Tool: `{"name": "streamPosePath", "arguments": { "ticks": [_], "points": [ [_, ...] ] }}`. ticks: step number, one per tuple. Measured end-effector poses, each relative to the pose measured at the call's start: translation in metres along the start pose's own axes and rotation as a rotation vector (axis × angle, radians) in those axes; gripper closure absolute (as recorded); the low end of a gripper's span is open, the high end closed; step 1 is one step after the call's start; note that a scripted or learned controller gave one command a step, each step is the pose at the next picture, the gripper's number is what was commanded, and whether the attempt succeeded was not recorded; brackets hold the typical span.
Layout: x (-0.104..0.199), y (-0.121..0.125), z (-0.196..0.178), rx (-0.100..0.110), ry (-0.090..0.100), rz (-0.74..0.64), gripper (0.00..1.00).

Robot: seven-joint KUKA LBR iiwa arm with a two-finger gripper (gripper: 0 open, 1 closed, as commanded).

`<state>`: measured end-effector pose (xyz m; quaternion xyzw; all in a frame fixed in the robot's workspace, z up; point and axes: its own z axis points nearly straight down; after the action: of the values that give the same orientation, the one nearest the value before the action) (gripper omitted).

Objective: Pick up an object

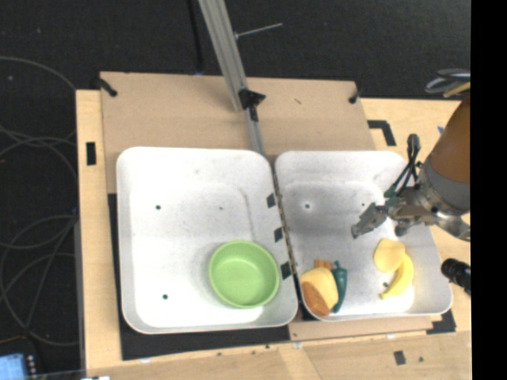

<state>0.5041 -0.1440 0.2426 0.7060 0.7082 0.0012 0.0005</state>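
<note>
White plastic, twice over: we count two shallow bins on the surface, the left bin (158, 188) and the right bin (333, 172), touching along a shared edge. We take that shared edge as our landmark.

Step in hand, as we judge it: the approach. The end effector (384, 216) hangs over the right bin, well to the right of the shared edge, on a grey arm (451, 161) with an orange band. Nothing lies between its fingers. Whether they stand apart or together we cannot tell; they read as a dark grey blur at this slant, so we leave that open.

Count of things:
- One green bowl (244, 273), in the left bin, just left of the shared edge, at the near end.
- One yellow banana-like piece (394, 266), in the right bin, well right of the shared edge, just nearer the camera than the end effector.
- One orange-yellow rounded item (318, 287) hard against the shared edge on its right side, near end.
- One teal object (339, 282) touching that rounded item on the side away from the edge.

Candidate for the pick: the banana-like piece seems the closest. We judge that the next move calls for a short shift toward the near end, fingers spread over the fruit's narrow axis, then a straight descent. The curved, smooth body may roll or slip out on closing.
</note>
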Motion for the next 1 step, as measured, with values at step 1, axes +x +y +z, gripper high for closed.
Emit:
{"name": "streamPosePath", "arguments": {
  "ticks": [1],
  "points": [
    [-0.0003,0.0,0.0,-0.001,0.0,0.002,0.0]
  ]
}}
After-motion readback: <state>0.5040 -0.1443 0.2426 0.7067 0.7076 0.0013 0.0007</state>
